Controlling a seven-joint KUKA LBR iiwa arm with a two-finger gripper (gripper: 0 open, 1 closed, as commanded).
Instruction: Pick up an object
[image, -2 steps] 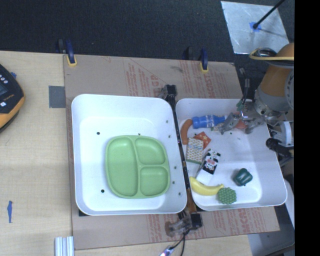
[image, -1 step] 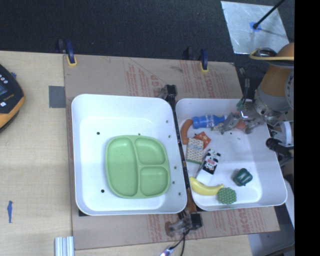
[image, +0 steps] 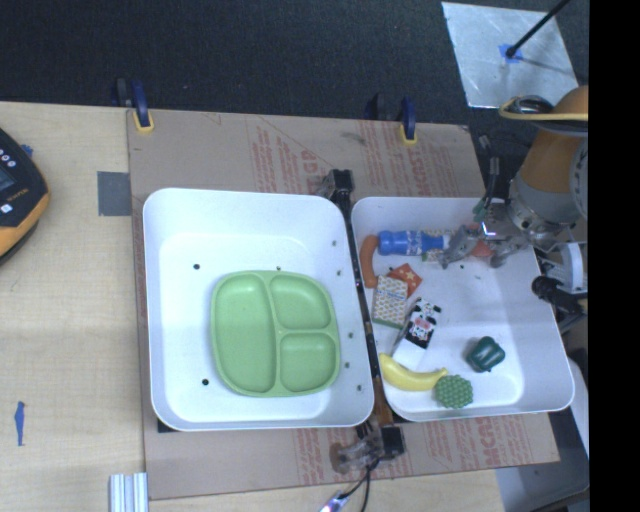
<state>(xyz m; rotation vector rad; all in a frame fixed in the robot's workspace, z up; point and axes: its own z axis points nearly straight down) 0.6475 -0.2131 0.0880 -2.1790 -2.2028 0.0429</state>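
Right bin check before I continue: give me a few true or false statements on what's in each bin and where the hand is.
1. The green divided plate lies in the left bin. True.
2. The banana lies at the far edge of the right bin. False: it lies near the bin's front edge, beside the green bumpy ball.
3. The hand is over the right bin's far part, near the blue bottle. True.
4. The dark green pepper sits on the divided plate. False: it sits in the right bin.
5. The blue bottle stands upright. False: it lies on its side.
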